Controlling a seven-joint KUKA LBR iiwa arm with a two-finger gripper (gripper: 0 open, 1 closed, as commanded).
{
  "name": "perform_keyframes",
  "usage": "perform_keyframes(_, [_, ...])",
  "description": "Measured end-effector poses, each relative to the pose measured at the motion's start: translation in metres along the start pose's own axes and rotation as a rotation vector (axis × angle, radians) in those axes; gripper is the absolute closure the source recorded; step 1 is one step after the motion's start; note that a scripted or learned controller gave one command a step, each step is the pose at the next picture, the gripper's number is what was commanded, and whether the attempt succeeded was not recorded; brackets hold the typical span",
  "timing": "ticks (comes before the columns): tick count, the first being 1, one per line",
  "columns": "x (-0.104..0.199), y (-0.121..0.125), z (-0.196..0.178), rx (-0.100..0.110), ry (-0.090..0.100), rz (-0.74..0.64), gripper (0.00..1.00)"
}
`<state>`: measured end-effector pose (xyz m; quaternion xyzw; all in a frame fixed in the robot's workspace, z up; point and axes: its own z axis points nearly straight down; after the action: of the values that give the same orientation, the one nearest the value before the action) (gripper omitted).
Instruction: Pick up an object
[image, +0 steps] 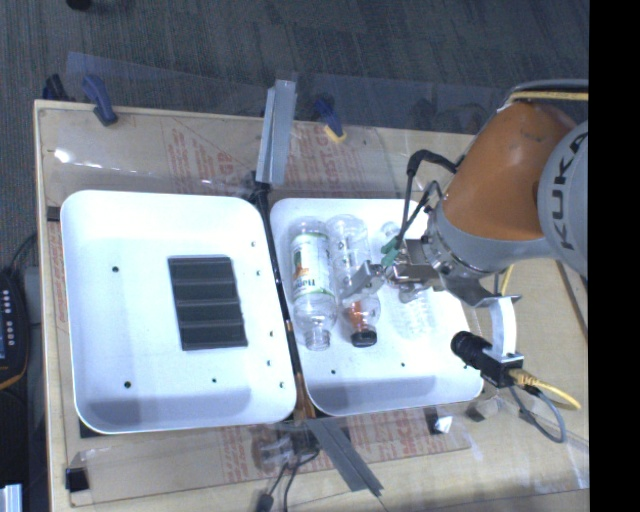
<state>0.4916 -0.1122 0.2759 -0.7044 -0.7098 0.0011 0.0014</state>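
At the near edge of the bench we see some grey brackets and a cable, and just behind them the two white bins side by side. In the right bin a small bottle with a black cap lies nearest to us, its cap pointing toward the near wall. Just left of it lies a clear bottle with a green and white label, stretched along the wall between the bins, and a second clear bottle lies a little farther back, beside its upper part. The gripper hangs low over these things, directly above the far end of the small bottle and close to the second clear bottle; we cannot tell how wide it stands or whether it has hold of anything. The left bin carries a dark ribbed rectangle in its middle. Farther right, the arm with its orange band reaches in over the right bin.
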Motion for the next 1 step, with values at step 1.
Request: perform_keyframes(1, [-0.0530, 0.0204, 0.0963, 0.002, 0.000, -0.028, 0.00])
